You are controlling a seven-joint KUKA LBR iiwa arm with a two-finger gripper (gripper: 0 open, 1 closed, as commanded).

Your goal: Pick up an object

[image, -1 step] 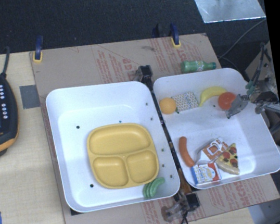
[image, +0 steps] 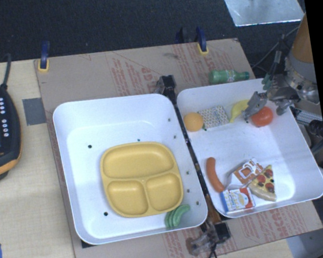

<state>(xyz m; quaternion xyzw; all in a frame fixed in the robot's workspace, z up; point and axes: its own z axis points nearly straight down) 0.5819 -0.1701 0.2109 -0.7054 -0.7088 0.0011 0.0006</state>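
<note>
Checking in on the rig from my desk. The arm is reaching in over the right bin [image: 308, 150], with the end effector [image: 259, 105] down at the bin's far end, right by the red tomato-looking thing [image: 262, 117]. It's touching or very nearly touching it, but honestly I cannot tell from this angle whether the end effector is open or closed, or whether it has anything clamped at all. The tomato looks like it's sitting on the bin floor, so I wouldn't call that a pick yet.

Everything else in that bin looks untouched: an orange ball [image: 194, 121] in the far left corner, a speckled little packet [image: 213, 116] next to it, a yellow banana-ish piece [image: 238, 109] just beside the end effector, a sausage [image: 213, 174] along the left wall, and a pizza slice [image: 263, 181] with a small carton [image: 238, 199] at the near end.

The left bin [image: 82, 168] has the yellow divided tray [image: 141, 178] and a green pea pod [image: 177, 216].

So my read: approach done, grasp and lift still to go.
</note>
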